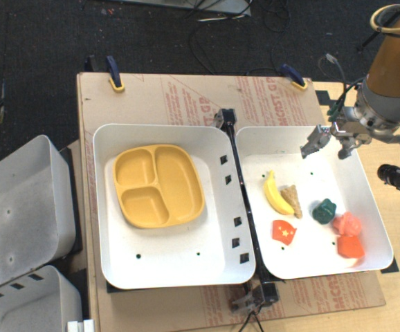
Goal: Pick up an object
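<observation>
The left shallow white plastic bin point(117, 254) holds a yellow plastic plate with three compartments point(160, 185), lying flat toward the bin's 11 o'clock part. A black divider strip point(238, 199) runs between this bin and the right shallow white plastic bin point(373, 258).

In the right bin the objects lie in a loose cluster toward 6 o'clock. A yellow toy banana point(276, 194) lies near the middle, with a small tan wedge-shaped piece point(292, 199) touching its 3 o'clock side. A red-orange block with a pale mark point(284, 232) sits at the banana's 6 o'clock. At 3 o'clock from the tan piece rests a dark green lumpy toy point(324, 211), then a pink crumpled item point(347, 223), with an orange-red block point(350, 246) just beside it at 6 o'clock.

The grey arm with its orange band point(392, 54) leans in from 2 o'clock, wrist bent toward the bin. Its two-finger gripper point(330, 144) hovers over the right bin's 12 o'clock part, well apart from the objects; the fingers appear spread, with nothing between them.
</observation>
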